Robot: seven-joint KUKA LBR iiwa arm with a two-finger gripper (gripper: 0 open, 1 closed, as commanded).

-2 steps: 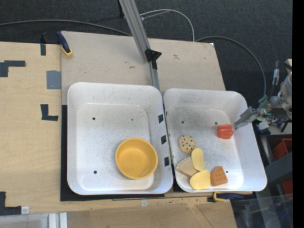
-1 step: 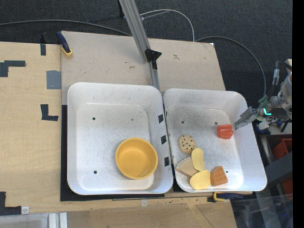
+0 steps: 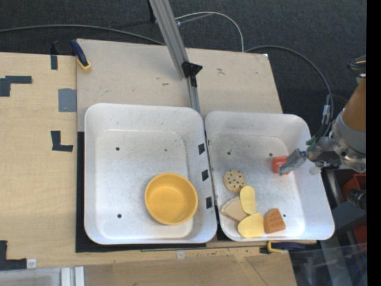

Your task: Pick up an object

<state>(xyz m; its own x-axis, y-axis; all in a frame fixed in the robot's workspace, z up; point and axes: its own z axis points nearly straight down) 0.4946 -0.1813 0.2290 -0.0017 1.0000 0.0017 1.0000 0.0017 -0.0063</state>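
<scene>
Arm reaching into the right-hand bin, its tool beside a small red block

On the pale wooden surface [image 3: 36, 159], the left white plastic bin [image 3: 101, 124] holds a round yellow bowl [image 3: 171, 198]. The right white bin [image 3: 297, 127] holds a speckled round cookie [image 3: 234, 179], yellow and tan flat food pieces [image 3: 250, 216] and the red block [image 3: 278, 164], touching the grey tool [image 3: 293, 161]; I cannot tell how wide it stands.
</scene>
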